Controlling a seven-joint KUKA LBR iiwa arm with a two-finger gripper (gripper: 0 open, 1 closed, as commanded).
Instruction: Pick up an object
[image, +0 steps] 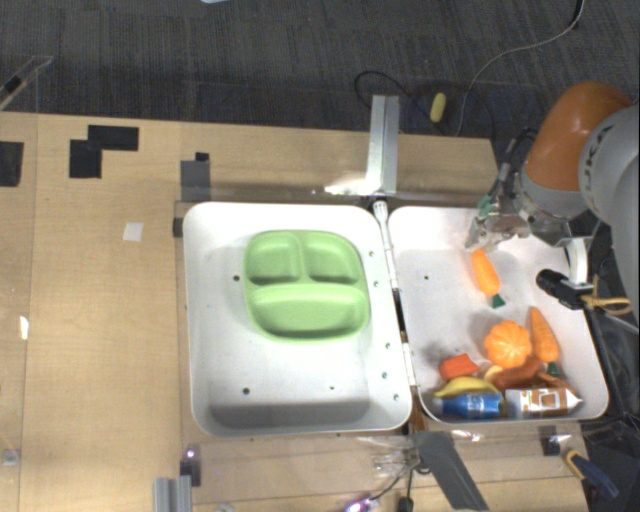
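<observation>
Here, slim orange carrot (486, 275) (green tip), lying loose just below gripper (497, 226), whose state I cannot tell.

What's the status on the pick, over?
Gripper over right bin's far end, nothing seen held. Nearest item: toy carrot, just below it. Other toy food piled in near corner; green divided plate in left bin.

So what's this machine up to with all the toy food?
A grey robot arm reaches in from the right, and its gripper sits over the far end of the right bin, just above a small carrot. It holds nothing. More toy food, including a little pumpkin, a second carrot, a banana and a blue can, is piled in that bin's near corner. The left bin holds a green divided plate.
</observation>
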